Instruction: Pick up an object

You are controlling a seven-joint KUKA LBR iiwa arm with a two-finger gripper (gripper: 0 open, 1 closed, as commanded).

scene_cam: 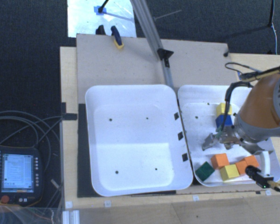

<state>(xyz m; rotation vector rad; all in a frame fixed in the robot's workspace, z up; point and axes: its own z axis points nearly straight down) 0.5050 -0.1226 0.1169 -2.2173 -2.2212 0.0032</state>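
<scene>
Reaching in from the right, the hand (pixel 213 141) hangs low over the right bin (pixel 191 106), its grey fingers pointing left toward the bin's middle; whether they are spread or pressed together cannot be told from this angle, and nothing can be seen between them. Behind it the grey arm with its orange band (pixel 266 101) covers much of the bin's right half.

Several small blocks lie in this right bin. A yellow block (pixel 222 108) sits toward the far side, with a blue block (pixel 224 121) touching its near edge; both are just beside the arm's wrist, and just right of the hand. Along the near edge, a dark green block (pixel 205 171) lies furthest left. Right of it sits an orange block (pixel 219 160), and a pale yellow block (pixel 229 171) lies just beside that, nearer the rim. A second orange block (pixel 249 163) lies further right, partly hidden by the arm's fittings.

To the left, the left bin (pixel 130 139) stands side by side with the right one on the worktop (pixel 130 59). A grey pole (pixel 149 27) slants across the far part of the worktop. On the dark floor at the near left lies a control pendant (pixel 16 174) with its cables.
</scene>
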